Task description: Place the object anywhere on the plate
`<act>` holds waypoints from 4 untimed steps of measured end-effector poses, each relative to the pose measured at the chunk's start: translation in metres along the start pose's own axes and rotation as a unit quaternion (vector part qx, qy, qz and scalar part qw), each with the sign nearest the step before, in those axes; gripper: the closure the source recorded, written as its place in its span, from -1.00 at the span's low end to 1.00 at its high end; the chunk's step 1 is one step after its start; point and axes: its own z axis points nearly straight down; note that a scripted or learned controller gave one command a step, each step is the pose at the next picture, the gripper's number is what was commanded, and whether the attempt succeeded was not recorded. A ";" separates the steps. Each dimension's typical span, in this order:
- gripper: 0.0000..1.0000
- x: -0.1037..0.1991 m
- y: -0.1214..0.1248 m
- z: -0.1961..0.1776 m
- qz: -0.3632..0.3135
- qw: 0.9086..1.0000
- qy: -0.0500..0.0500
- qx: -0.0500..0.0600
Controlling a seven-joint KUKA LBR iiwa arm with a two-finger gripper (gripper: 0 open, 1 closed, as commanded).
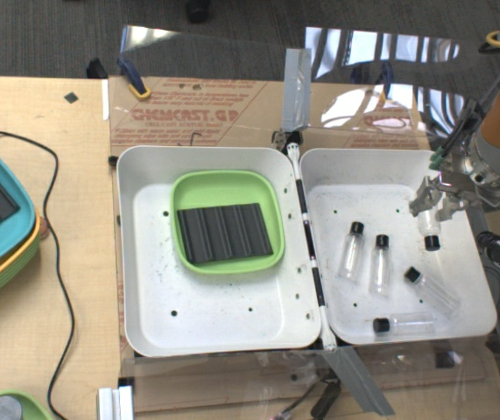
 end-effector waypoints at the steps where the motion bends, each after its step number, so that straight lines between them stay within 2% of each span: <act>1: -1.00 0.000 0.000 0.000 0.000 1.000 0.000 0.000; 2: -1.00 -0.007 -0.020 -0.073 0.130 0.992 0.000 0.000; 3: -1.00 -0.045 -0.009 -0.123 0.318 0.948 -0.001 0.001; 4: -1.00 -0.052 0.006 -0.186 0.454 0.891 -0.001 0.001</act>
